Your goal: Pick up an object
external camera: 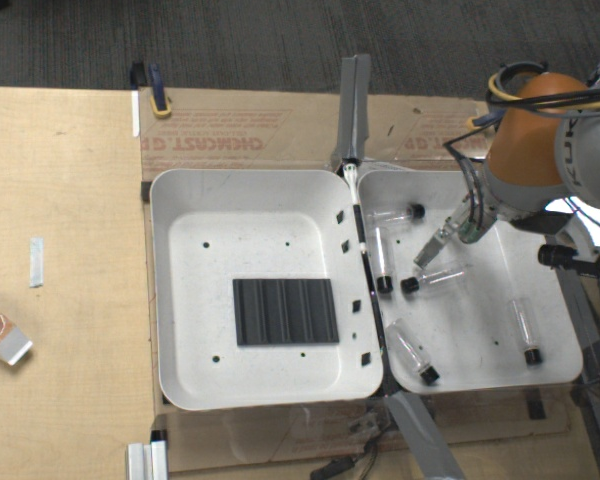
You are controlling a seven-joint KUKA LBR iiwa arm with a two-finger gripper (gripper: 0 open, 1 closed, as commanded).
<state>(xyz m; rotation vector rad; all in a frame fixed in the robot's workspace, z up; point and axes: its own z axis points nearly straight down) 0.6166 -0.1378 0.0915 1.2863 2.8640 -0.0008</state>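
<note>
While gripper (pixel 427 255) dips into right bin (pixel 555 353), finger gap unreadable, grasp unconfirmed. Approach step. Nearest vial (pixel 432 280) lies at its 6 o'clock; next: close, lift.

We cannot tell how the gripper (pixel 427 255) stands, and the arm (pixel 540 133) is cut off at three o'clock.

Five clear tubes with black caps lie scattered in the right bin (pixel 565 363): one tube (pixel 379 259) along the left wall, cap toward the camera; one (pixel 432 279) mid-bin, cap at its left end; one (pixel 412 352) near the front-left corner; one (pixel 524 330) at right; a short one (pixel 405 213) up at the back
</note>
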